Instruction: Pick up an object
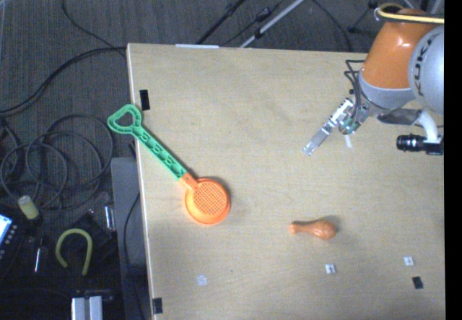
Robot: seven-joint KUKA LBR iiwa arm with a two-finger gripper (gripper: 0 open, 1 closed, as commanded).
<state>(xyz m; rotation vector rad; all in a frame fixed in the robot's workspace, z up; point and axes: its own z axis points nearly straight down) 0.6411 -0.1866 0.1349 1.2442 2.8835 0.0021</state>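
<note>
While the arm (404,66) reaches in from the right, its pincer (326,132) hangs over the bare middle of the tan surface (238,87), slanting down and to the left. Its slim metal fingers (317,141) look close together with nothing between them, though they are small in the view and a narrow gap cannot be ruled out.

Two things lie within reach. An orange drumstick toy (315,228) lies on the surface nearer the camera than the pincer, almost straight below it in the view and a shade to the left, clearly apart from it. Its long axis runs left to right: the thin end points left, the bulbous end right, with a very slight tilt. This is the closer candidate, and I judge it the likelier target. For a hold across its narrow width the fingers would need to spread and close along the near-far line, so the wrist probably has to turn from its present slant.

A strainer (173,170) lies well to the left, close to the surface's left edge. Its green handle (155,149) runs diagonally from a looped end at far left down to an orange mesh head (207,201) at near right. It is much farther from the pincer than the drumstick.

No grasp has begun; both things rest flat and untouched.
</note>
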